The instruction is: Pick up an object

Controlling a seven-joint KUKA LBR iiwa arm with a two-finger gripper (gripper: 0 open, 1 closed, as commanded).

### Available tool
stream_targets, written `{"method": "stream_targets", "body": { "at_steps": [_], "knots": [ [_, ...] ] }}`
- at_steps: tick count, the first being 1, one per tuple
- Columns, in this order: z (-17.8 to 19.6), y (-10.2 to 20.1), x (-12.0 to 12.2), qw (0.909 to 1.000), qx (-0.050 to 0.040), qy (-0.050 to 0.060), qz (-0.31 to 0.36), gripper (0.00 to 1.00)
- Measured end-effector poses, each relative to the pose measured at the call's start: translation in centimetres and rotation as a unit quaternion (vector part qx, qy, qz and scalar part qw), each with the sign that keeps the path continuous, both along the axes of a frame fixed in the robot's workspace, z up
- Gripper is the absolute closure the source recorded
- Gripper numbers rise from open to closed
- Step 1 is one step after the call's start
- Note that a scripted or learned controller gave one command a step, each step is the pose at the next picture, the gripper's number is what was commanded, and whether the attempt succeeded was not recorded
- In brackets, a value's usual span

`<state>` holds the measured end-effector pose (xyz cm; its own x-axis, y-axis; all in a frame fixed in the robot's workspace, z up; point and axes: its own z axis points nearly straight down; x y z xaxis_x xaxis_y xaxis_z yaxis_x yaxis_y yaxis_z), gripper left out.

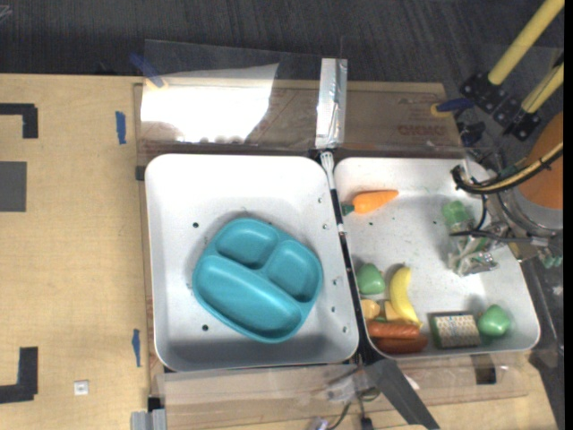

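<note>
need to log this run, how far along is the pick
Done: the arm has reached into the right bin, with the gripper low over its right side. In hand: nothing I can confirm; the view is too cluttered there to see anything between its fingers. Left: an actual grasp and lift. The carrot, banana and the other toy foods all lie on the bin floor, and the blue tray sits in the left bin.

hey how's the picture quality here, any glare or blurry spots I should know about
In the camera view, strong glare whitens the clear plastic sheet behind the bins; the left bin is bright but readable, with a soft shadow under the blue divided plate; the gripper area over the right bin looks smeared and hard to read.
</note>
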<state>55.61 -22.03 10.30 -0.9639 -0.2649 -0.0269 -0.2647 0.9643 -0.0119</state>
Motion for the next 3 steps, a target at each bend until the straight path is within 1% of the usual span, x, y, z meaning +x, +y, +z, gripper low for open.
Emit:
{"method": "stream_targets", "body": {
  "at_steps": [1, 2, 3],
  "knots": [
    [5.7, 0.3, 1.9, 0.9688, -0.0027, 0.009, 0.248, 1.0],
    [6.8, 1.0, -4.5, 0.8761, -0.0048, 0.012, 0.482, 1.0],
    [6.6, -0.2, -7.6, 0.756, -0.0066, 0.011, 0.654, 1.0]
  ]
}}
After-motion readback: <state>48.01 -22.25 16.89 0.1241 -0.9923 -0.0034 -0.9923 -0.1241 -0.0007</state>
